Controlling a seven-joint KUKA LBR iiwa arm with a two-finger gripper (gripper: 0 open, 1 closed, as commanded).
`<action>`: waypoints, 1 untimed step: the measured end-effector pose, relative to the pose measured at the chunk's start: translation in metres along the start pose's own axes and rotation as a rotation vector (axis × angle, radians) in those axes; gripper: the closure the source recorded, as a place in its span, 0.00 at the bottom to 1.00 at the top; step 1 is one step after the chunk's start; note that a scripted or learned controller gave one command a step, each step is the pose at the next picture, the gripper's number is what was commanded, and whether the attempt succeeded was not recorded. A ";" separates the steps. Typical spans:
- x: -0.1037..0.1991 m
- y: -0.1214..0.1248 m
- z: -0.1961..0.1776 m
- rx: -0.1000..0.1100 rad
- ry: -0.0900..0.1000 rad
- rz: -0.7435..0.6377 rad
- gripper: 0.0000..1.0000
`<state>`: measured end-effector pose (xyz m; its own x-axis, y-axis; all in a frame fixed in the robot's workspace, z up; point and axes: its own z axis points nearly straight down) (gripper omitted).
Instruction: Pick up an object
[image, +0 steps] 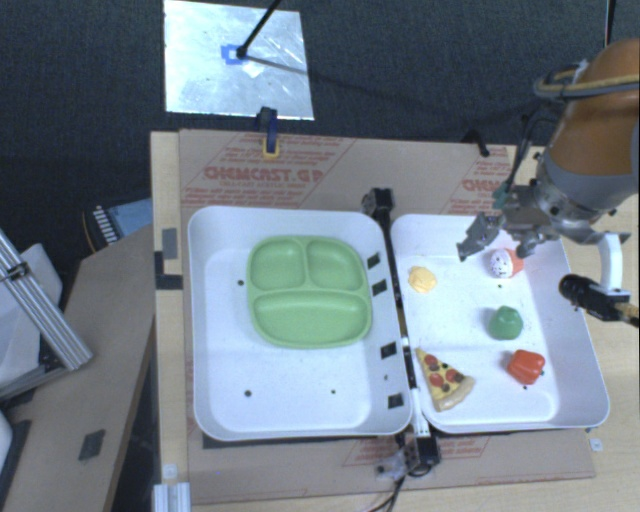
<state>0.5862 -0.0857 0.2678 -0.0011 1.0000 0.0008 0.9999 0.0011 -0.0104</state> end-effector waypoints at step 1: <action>0.000 0.002 -0.007 -0.012 -0.001 -0.002 0.00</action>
<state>0.5881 -0.0856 0.2744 -0.0030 1.0000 -0.0001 1.0000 0.0030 0.0014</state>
